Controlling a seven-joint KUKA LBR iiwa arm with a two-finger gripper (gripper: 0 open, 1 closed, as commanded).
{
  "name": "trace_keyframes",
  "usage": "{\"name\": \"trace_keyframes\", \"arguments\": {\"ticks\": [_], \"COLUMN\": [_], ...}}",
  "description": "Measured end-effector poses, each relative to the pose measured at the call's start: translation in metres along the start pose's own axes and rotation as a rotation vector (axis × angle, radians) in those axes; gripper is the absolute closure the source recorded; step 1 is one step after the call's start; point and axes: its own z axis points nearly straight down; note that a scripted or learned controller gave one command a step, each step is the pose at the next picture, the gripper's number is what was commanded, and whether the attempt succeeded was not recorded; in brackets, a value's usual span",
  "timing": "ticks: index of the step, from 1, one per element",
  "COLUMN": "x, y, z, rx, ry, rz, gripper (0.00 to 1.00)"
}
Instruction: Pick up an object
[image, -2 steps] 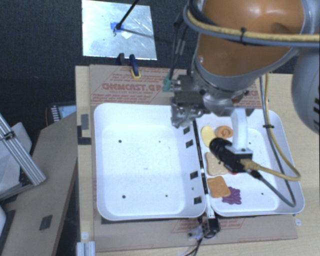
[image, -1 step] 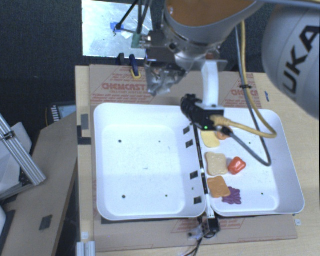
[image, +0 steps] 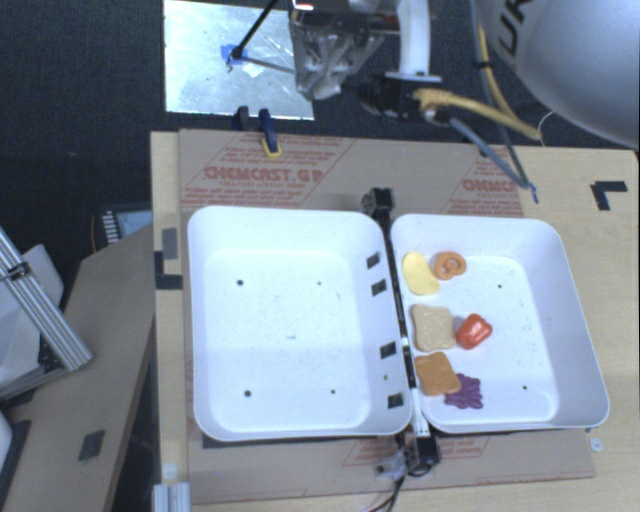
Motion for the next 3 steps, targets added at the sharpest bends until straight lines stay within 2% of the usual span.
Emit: {"name": "trace_keyframes", "arguments": {"ticks": [1, 2, 3], "x": [-0.074, 0.006, 0.001], "y": [-0.069, -0.14, -0.136], "z": [-0.002, -0.001, -0.001], "rx": [0.004, 0.008, 0.007], "ry": [-0.001, 0.002, 0.0], "rz": [0.003, -0.016, -0.004], "gripper": [1.0, 1.0, 0.0]}}
